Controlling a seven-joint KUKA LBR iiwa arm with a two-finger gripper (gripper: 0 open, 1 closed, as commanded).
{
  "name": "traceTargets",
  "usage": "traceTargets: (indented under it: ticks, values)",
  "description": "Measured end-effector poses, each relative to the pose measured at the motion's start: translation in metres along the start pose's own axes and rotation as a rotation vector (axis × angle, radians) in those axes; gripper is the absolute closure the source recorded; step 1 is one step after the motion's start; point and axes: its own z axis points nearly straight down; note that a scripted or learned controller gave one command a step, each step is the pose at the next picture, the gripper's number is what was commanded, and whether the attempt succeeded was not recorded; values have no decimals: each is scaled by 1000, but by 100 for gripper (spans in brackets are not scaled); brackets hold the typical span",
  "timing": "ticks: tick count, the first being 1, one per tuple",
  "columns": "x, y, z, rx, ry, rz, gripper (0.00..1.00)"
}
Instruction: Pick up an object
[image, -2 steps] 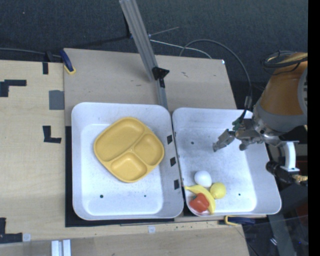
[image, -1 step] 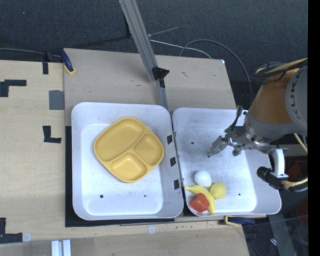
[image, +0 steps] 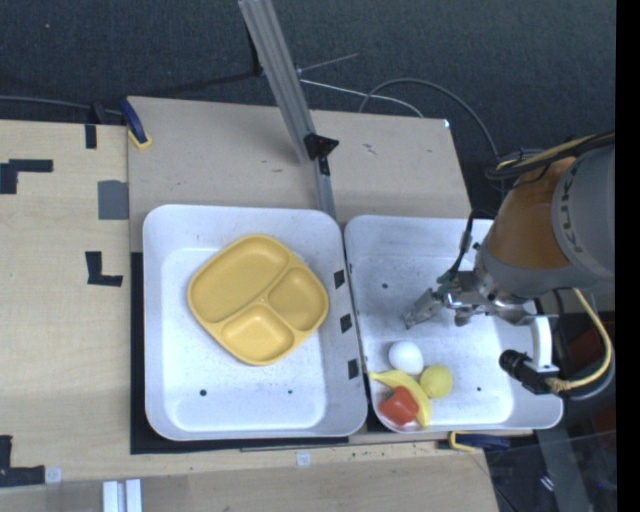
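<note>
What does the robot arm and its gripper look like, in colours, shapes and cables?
The arm is thick and rounded, grey, with an orange band above the wrist. The gripper is small, of grey metal, with thin fingers. A yellow cable and a black cable run beside the wrist.

My own arm (image: 560, 225) runs off the frame at three o'clock. My gripper (image: 425, 310) is too small to read. The banana (image: 405, 385) partly covers the red object (image: 399, 406).
</note>
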Motion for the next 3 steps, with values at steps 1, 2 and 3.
traceTargets:
  ticks: [1, 2, 3]
  values:
    - [1, 1, -12, -3, 1, -2, 100]
    - [6, -3, -73, -12, -1, -1, 100]
    - [6, -2, -109, -10, -1, 0, 100]
